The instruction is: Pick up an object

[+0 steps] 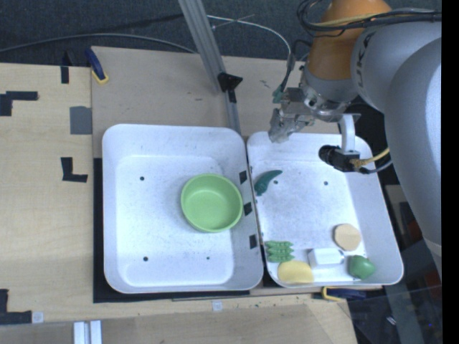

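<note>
Gripper noted above far rim of right bin; grip state not discernible. Nearest target, dark green leaf-shaped piece, lay just nearer camera, slightly left of gripper, long axis slanted. Other small items clustered at near edge, well apart.

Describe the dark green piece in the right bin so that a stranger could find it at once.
Look at the right bin, then its upper left part near the wall shared with the left bin. The teal piece lies there alone, curved and dark, far from the paler items in the bin's lower corner.
</note>
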Motion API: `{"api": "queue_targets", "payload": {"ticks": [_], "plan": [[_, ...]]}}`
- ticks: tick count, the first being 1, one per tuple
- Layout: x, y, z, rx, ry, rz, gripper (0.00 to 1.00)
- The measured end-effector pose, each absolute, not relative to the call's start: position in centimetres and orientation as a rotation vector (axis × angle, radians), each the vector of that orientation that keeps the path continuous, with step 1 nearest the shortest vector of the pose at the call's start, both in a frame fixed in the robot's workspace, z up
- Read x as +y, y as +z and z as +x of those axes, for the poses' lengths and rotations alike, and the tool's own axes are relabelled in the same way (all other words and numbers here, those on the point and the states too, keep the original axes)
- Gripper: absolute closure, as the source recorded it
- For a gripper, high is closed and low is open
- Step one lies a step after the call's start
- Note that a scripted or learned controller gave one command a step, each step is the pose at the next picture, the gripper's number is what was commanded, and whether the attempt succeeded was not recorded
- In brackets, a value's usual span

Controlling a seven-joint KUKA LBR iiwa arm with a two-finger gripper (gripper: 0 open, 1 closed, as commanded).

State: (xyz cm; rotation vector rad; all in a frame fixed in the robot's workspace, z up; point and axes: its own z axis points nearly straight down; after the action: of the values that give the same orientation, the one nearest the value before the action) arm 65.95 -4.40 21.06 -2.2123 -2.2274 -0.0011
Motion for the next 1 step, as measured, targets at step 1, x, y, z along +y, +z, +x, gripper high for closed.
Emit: {"api": "queue_targets", "payload": {"ticks": [1], "plan": [[1.25,20.75,64.02,-2.226,0.001,-2.211,1.00]]}}
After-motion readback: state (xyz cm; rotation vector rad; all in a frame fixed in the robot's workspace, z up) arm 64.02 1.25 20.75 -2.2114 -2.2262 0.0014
